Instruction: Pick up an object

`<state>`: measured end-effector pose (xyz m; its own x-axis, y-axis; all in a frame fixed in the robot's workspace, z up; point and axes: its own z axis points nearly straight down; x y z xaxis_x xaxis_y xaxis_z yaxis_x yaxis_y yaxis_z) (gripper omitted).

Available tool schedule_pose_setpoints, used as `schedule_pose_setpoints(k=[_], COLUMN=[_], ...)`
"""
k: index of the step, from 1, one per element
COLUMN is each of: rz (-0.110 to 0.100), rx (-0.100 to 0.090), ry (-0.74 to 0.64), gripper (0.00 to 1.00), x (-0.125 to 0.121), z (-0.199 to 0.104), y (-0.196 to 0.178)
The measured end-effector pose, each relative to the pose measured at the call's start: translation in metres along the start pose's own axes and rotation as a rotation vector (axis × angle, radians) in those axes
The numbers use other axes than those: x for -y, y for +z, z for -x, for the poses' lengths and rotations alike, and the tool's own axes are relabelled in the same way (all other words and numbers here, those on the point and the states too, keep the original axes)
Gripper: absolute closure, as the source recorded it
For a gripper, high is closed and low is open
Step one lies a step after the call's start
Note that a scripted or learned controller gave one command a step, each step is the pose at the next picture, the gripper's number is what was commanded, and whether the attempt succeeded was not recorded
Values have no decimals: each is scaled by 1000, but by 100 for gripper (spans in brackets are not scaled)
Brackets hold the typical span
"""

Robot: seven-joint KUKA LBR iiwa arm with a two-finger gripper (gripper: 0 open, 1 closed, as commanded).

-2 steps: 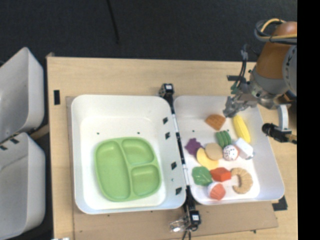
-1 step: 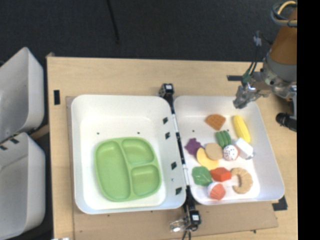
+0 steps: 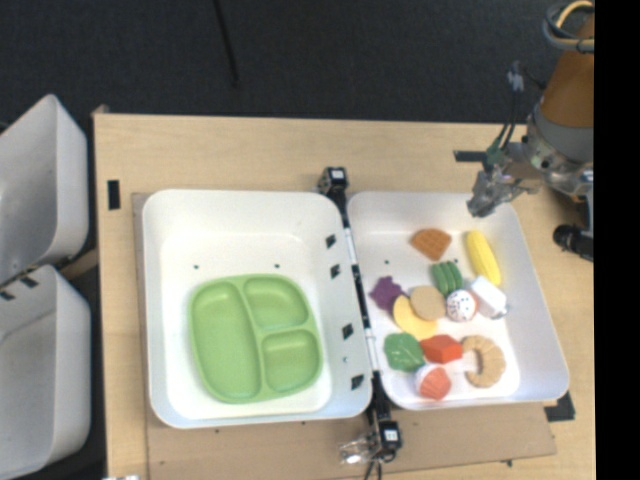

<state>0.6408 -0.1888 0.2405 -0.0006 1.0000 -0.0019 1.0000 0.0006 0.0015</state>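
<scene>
The right bin [image 3: 390, 218] holds several toy foods: an orange waffle-like piece [image 3: 431, 242], a yellow corn cob [image 3: 482, 255], a green pickle [image 3: 446, 275], a purple piece [image 3: 385, 292], a yellow banana [image 3: 411, 316], a tan round cookie [image 3: 426, 300], a white speckled ball [image 3: 460, 306], a white block [image 3: 489, 295], a green leaf [image 3: 403, 351], red pieces [image 3: 441, 348] and a brown pretzel [image 3: 485, 360]. My gripper [image 3: 484, 200] hangs over the bin's far right corner, above and apart from the corn cob, with nothing seen between its fingers.
The left bin [image 3: 170, 228] carries a green divided plate [image 3: 255, 335]. A black clip [image 3: 333, 179] sits at the top of the seam between the bins. White chairs [image 3: 35, 198] stand off the bench's left side.
</scene>
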Motion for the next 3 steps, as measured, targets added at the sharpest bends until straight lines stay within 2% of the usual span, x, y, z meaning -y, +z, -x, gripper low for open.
schedule_pose_setpoints(k=[2, 3], rz=[2, -2], rx=[-2, -3], ry=[-6, -5], gripper=[100, 100], x=[-29, -26], z=[-102, -155], y=[-13, -2])
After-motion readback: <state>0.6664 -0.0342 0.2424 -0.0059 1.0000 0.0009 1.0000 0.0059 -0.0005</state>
